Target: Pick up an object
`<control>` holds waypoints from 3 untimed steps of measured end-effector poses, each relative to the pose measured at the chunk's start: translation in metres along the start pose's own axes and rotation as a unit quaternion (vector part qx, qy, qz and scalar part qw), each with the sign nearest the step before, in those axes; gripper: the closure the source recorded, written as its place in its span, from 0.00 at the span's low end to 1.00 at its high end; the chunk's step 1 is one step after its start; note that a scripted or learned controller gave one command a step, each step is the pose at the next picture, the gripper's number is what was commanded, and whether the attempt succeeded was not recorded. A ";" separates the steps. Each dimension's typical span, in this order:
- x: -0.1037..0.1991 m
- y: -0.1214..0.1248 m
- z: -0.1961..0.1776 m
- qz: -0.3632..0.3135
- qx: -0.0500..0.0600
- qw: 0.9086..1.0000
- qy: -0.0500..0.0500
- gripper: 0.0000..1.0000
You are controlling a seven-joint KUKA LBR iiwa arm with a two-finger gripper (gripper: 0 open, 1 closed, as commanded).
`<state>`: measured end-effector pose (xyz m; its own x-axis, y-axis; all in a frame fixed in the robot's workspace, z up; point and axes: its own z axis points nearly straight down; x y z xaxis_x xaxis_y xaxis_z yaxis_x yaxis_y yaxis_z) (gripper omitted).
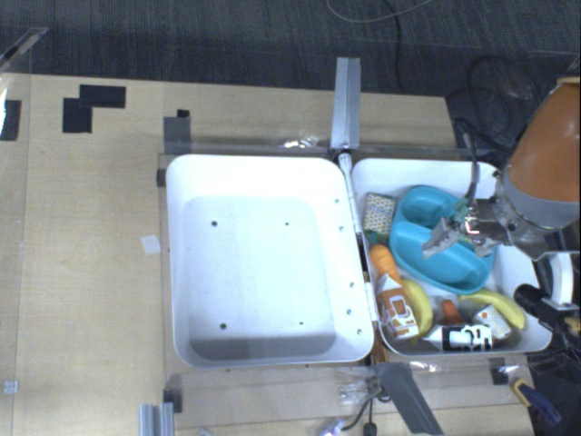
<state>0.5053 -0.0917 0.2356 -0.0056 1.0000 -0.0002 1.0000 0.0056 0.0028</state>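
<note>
The grey two-finger gripper hangs low over the blue plastic two-compartment dish in the right white bin; whether it is open, I cannot tell. Below it lie two yellow bananas, an orange carrot and a black-and-white bottle.
</note>
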 end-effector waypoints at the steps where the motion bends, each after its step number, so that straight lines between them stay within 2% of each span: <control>1: -0.114 -0.014 0.060 0.114 0.001 0.993 0.000 0.00; 2: -0.096 0.051 0.088 0.119 0.000 0.993 0.000 0.00; 3: -0.102 0.098 0.092 -0.068 -0.002 0.998 -0.001 0.00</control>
<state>0.6041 -0.1932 0.1438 -0.1413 0.9900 -0.0025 0.9899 0.1413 0.0062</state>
